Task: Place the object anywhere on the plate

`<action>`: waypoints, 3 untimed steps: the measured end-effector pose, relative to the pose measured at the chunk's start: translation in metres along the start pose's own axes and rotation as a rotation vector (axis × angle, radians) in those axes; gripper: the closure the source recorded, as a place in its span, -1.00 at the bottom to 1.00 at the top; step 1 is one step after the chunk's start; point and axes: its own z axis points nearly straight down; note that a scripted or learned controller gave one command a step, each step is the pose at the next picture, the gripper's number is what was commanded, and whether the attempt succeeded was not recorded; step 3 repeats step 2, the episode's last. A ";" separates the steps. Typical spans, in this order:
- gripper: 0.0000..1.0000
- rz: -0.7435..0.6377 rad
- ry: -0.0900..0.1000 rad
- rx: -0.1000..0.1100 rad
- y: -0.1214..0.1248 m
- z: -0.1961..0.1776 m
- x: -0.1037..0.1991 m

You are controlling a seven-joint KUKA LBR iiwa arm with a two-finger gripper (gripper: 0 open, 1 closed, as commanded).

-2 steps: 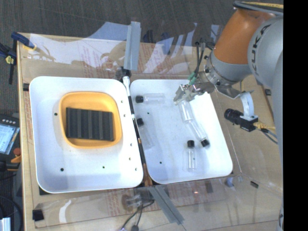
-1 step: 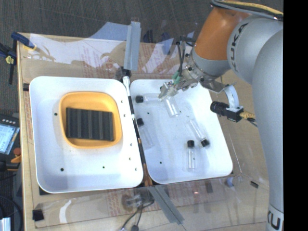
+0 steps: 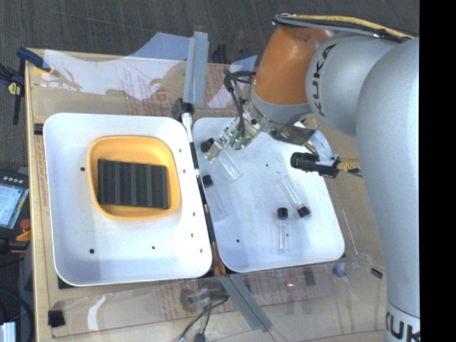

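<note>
Over the upper left part of the right bin (image 3: 324,251) the gripper (image 3: 235,137) is seen, hung beneath the orange band of the arm (image 3: 356,70); whether it is released or clenched cannot be told, as its end is blurred and partly covered by the wrist. Nothing is visibly held. Within this bin several clear vials are scattered: one vial (image 3: 229,164) lies just below the gripper, two more (image 3: 283,230) with black caps rest near the bin's middle, and a small black cap (image 3: 207,180) sits close to the left wall. The left bin (image 3: 64,248) holds the yellow plate (image 3: 132,149), on which a dark ribbed insert (image 3: 134,184) is laid. The step in hand is judged to be the pickup. A descent squarely across the nearest vial's body is advised, since a round, clear tube would probably roll or slip if pinched off-centre. Afterwards the load should be lifted well over the two bins' adjoining walls before the plate is approached.
</note>
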 end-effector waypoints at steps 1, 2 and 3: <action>1.00 -0.188 0.001 0.001 0.025 -0.017 0.045; -1.00 -0.187 0.001 0.001 0.025 -0.017 0.045; -1.00 -0.187 0.001 0.001 0.025 -0.017 0.045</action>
